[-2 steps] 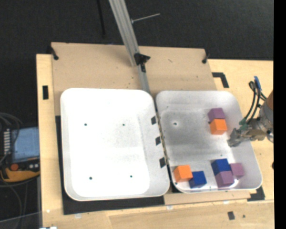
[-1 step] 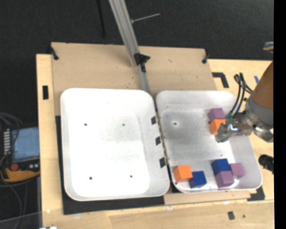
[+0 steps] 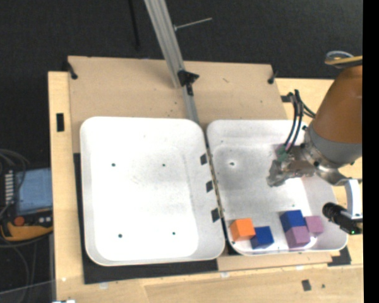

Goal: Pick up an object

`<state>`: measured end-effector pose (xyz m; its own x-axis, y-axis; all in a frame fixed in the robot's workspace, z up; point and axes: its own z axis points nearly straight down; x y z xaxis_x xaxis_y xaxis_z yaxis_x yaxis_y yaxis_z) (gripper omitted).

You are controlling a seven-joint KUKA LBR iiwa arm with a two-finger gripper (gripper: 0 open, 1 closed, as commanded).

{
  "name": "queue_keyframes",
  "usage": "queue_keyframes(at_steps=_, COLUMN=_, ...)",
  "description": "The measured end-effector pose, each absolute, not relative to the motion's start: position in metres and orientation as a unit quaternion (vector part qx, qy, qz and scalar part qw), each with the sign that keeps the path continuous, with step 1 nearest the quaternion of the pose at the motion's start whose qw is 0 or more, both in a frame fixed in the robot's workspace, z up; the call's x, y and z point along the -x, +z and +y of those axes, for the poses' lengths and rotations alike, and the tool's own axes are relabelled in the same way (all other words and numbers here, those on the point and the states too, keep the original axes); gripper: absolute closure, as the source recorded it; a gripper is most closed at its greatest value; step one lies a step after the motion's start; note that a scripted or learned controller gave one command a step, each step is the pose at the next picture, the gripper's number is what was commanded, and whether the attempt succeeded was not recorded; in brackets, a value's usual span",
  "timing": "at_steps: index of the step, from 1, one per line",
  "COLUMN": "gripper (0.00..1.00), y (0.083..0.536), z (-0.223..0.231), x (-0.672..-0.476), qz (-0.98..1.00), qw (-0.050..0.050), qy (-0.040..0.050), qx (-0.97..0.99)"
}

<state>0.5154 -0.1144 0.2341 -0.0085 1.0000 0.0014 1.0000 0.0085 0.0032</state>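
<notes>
Orange block (image 3: 242,228) and others hug right bin's (image 3: 240,137) near edge.

Two white bins, left bin (image 3: 145,188) and right bin (image 3: 252,150): smooth plastic look, slight sheen, floors speckled with grey scuffs. Bench top (image 3: 126,90), upper middle: matt light wood or fibreboard, pale tan. Slanted pole (image 3: 167,36), top centre: brushed metal, dull silver. Blocks at lower right, all matt and smooth-faced, foam or painted wood, cannot tell which: orange block (image 3: 242,228), small blue block (image 3: 263,237), larger blue block (image 3: 292,219), two purple blocks (image 3: 297,235) (image 3: 314,225). Arm band (image 3: 341,109), right edge: glossy orange shell, plastic-like. Gripper (image 3: 279,174): grey, metallic, dull finish.
</notes>
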Motion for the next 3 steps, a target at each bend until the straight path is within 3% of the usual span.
queue_keyframes(at_steps=1, gripper=1.00, y=0.234, z=-0.062, x=-0.512, qz=0.710, qw=0.000, qy=0.0010, qx=-0.704)
queue_keyframes(at_steps=3, gripper=1.00, y=0.240, z=0.043, x=-0.530, qz=0.710, qw=0.000, qy=0.0012, qx=-0.704)
